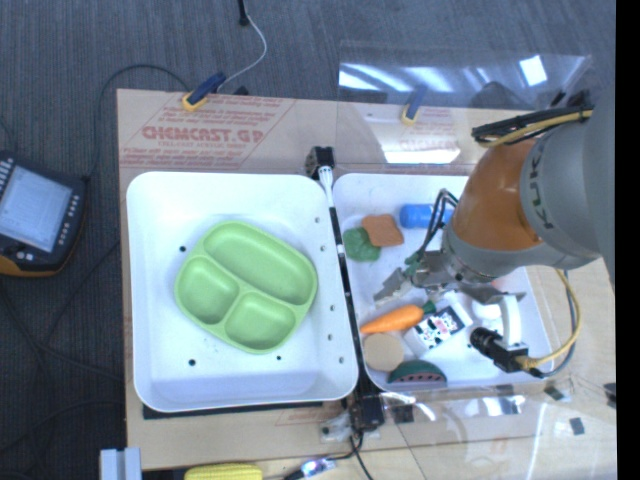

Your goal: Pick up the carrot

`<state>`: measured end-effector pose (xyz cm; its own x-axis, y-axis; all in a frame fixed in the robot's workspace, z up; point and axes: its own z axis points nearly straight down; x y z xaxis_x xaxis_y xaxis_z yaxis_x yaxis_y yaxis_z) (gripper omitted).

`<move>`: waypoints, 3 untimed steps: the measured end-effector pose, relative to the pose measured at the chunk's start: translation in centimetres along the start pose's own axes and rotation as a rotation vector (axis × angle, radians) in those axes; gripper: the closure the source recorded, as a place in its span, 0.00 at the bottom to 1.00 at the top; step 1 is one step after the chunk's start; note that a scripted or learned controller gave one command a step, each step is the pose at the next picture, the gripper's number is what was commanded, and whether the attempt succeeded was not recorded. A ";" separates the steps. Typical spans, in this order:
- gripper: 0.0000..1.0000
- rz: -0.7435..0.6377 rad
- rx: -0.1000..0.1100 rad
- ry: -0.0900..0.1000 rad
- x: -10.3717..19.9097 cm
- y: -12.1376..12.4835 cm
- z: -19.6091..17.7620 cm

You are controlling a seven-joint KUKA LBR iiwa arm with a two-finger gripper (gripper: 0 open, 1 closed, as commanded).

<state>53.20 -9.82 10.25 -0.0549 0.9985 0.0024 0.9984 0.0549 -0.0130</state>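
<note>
The orange carrot (392,319) lies on its side in the right bin (530,363), near that bin's left wall and front half. My gripper (420,288) hangs just above and behind the carrot, under the orange wrist band. Its grey fingers (390,284) are spread apart with nothing between them, and the carrot rests on the bin floor just in front of them.
Around the carrot lie a tan round piece (382,350), a watermelon slice (417,372), a black-and-white item (440,326), a green leafy piece (362,244), a brown piece (382,230) and a blue item (416,214). A green divided plate (247,284) sits in the left bin (160,368).
</note>
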 end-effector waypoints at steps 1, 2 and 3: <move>0.00 0.121 -0.039 -0.005 -0.7 -3.8 1.1; 1.00 0.124 -0.039 -0.007 -0.8 -3.8 0.1; 1.00 0.260 -0.016 -0.001 5.2 -4.5 -11.4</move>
